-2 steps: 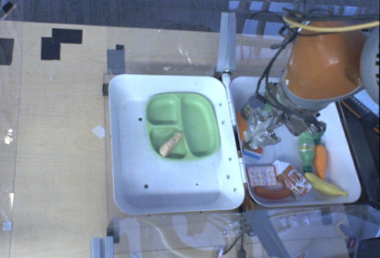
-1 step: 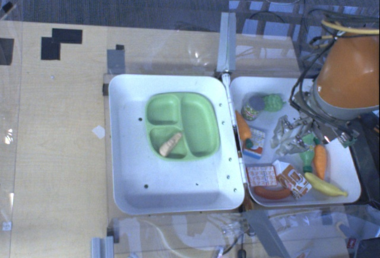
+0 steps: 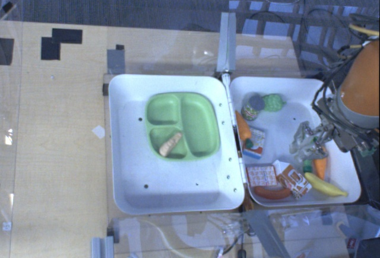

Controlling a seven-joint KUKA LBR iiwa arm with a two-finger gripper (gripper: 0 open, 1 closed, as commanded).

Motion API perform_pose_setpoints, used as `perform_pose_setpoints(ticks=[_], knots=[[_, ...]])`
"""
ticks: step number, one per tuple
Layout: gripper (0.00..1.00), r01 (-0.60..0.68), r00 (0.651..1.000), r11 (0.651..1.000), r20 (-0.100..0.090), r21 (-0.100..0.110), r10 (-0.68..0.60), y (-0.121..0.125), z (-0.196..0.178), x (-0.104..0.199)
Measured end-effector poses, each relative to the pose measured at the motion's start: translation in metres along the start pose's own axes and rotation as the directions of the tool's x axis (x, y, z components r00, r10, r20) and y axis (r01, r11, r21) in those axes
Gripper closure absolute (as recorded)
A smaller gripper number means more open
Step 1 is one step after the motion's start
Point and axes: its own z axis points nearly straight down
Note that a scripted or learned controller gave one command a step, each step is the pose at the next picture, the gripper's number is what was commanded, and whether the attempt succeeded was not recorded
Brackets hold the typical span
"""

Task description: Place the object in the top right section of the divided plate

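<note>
A green divided plate (image 3: 199, 126) lies in the left bin (image 3: 127, 150), with a beige stick-shaped piece (image 3: 170, 143) in its lower left section. My gripper (image 3: 304, 143) hangs over the right bin (image 3: 300, 108), low above several toy foods, near a green piece (image 3: 307, 165) and an orange piece (image 3: 320, 165). I see nothing clearly held between its fingers.
The right bin also holds a carrot (image 3: 243, 126), a green broccoli-like ball (image 3: 273, 102), a round grey can (image 3: 253, 105), a small carton (image 3: 255, 143), a cracker box (image 3: 262, 176), a red sausage (image 3: 272, 193), a brown packet (image 3: 294, 182) and a banana (image 3: 325, 185).
</note>
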Motion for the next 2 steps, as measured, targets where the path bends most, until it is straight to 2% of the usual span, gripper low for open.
perform_pose_setpoints(ticks=[1, 2], knots=[[1.0, 0.165, 0.986, 0.986, 0.001, 0.002, -0.165, -0.059, -0.002, 0.013], [1.0, 0.234, 0.972, 0.972, 0.001, 0.001, -0.234, -0.08, -0.007, 0.03]])
